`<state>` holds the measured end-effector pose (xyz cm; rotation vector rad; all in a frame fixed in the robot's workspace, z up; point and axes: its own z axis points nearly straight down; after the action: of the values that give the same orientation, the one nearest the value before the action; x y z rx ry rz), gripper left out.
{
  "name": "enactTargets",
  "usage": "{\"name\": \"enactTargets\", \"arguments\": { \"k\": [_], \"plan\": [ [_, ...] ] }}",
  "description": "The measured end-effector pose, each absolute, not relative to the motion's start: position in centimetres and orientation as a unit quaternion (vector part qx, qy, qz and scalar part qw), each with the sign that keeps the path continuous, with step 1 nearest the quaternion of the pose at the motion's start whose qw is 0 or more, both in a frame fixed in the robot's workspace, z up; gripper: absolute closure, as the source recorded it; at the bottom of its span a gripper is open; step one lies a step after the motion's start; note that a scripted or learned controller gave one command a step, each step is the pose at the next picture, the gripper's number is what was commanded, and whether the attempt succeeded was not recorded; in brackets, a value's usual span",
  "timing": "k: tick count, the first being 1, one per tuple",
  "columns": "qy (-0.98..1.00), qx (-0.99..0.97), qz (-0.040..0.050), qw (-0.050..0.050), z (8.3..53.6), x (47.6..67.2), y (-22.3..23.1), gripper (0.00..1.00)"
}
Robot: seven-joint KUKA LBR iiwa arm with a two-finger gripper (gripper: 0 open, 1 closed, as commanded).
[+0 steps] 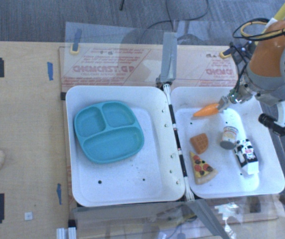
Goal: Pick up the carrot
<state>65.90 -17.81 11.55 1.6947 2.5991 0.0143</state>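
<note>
From my station I see one smooth orange tapered carrot [206, 110], lying tilted in the far left part of the right shallow white bin [272, 178], pointed tip toward the divider. The arm's two-finger gripper [226, 102] sits right at its thick end; I cannot tell how it is set. That bin also holds one ridged brown waffle piece [199, 143], one pizza slice [202, 168], one small grey-lidded can [229, 137] and one white bottle with black patches [246, 156]. The left shallow white bin [132, 188] holds one teal three-compartment plate [108, 131].
</note>
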Motion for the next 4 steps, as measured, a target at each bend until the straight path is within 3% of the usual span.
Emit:
{"name": "enactTargets", "arguments": {
  "k": [1,2,3,4],
  "plan": [
    [0.831,0.556,0.001,0.002,18.6,65.3,-7.6,1.0],
    [0.896,0.443,0.0026,0.005,9.0,61.8,-11.8,1.0],
    [0.778,0.628,0.0007,0.002,21.5,65.4,-6.4,1.0],
    [0.792,0.61,0.0011,0.002,9.4,60.5,-11.4,1.0]
  ]
}}
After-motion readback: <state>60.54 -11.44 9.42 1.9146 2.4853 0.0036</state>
